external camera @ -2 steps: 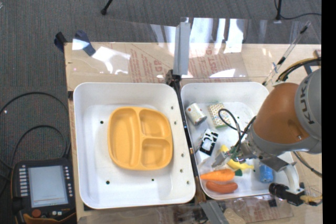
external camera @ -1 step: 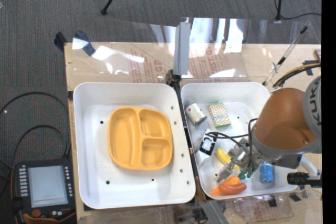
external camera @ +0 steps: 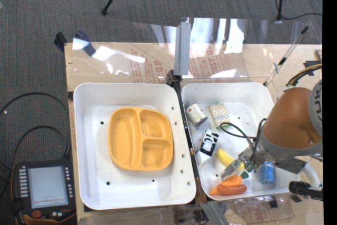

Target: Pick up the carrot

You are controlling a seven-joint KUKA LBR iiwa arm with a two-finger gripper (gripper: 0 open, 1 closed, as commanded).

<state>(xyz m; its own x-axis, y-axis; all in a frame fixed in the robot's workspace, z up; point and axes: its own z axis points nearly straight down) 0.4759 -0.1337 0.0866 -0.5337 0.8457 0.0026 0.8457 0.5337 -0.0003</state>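
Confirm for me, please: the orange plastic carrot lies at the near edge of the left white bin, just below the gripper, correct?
Not quite. The camera view shows the orange plastic carrot at the near edge of the right white bin, not the left, which holds the yellow divided plate. It does lie just below the gripper.

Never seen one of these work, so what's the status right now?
Hand low in right bin, just above carrot. Carrot lying at bin's front edge, not gripped. Banana and blue can close by.
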